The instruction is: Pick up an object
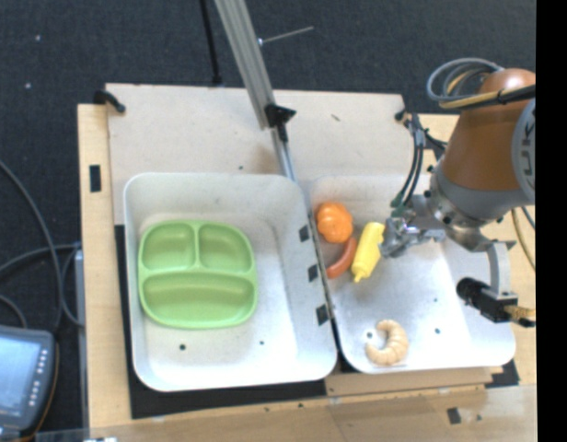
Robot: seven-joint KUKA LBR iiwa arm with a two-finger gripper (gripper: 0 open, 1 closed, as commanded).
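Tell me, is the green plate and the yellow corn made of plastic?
Probably both. The green plate looks like smooth moulded plastic: one even colour, rounded rims, three pressed compartments. The yellow corn by the pincer looks like toy plastic too, evenly bright and slightly glossy, though rubber is possible.

Even, diffuse overhead light; white bins (293, 191) near-overexposed, faint shadows cast toward 6 o'clock, dark floor (81, 26) murky, overall soft focus and coarse low resolution
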